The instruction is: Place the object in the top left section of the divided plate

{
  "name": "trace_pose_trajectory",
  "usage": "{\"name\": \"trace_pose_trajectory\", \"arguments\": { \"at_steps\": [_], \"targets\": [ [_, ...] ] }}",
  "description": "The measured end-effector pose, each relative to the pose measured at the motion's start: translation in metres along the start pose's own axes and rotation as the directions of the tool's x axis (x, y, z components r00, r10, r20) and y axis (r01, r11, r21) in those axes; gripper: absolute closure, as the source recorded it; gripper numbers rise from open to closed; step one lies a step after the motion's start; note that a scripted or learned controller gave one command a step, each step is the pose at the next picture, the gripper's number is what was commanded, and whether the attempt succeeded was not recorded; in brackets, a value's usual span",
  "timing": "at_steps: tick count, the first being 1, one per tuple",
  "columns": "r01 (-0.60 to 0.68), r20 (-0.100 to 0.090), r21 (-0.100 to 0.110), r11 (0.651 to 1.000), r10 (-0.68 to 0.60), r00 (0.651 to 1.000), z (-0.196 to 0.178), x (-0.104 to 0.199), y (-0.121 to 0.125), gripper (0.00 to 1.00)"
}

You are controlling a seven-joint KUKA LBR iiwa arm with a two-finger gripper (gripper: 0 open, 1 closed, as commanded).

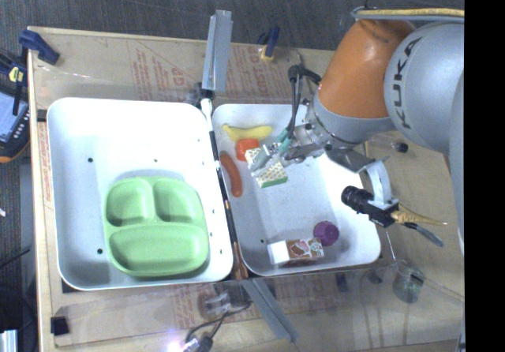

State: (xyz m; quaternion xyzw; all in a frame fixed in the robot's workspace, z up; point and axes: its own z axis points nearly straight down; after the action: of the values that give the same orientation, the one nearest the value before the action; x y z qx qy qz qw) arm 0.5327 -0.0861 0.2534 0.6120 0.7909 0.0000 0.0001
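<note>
A green divided plate [156, 226] lies in the left white bin [79, 129], with two small sections at the top and one long section below. In the right bin [347, 252], my gripper [272, 155] reaches in from the right and is shut on a small white-and-green carton [269, 172]. The carton hangs tilted at the fingertips, near the bin's upper left. The plate's top left section [130, 202] holds nothing.
The right bin also holds a yellow banana [241, 131], a red-orange piece [246, 147], a reddish sausage [231, 174] along the left wall, a purple object [326, 233] and a flat snack packet [296, 250] by the front wall. A ridge [219, 185] separates the bins.
</note>
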Motion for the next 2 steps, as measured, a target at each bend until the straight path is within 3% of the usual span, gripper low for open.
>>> {"name": "trace_pose_trajectory", "arguments": {
  "at_steps": [1, 2],
  "targets": [
    [0.131, -0.001, 0.001, 0.991, -0.131, 0.991, 0.003, 0.088, 0.048, 1.0],
    [0.175, -0.001, 0.005, 0.985, -0.175, 0.985, 0.063, 0.145, 0.043, 1.0]
  ]
}}
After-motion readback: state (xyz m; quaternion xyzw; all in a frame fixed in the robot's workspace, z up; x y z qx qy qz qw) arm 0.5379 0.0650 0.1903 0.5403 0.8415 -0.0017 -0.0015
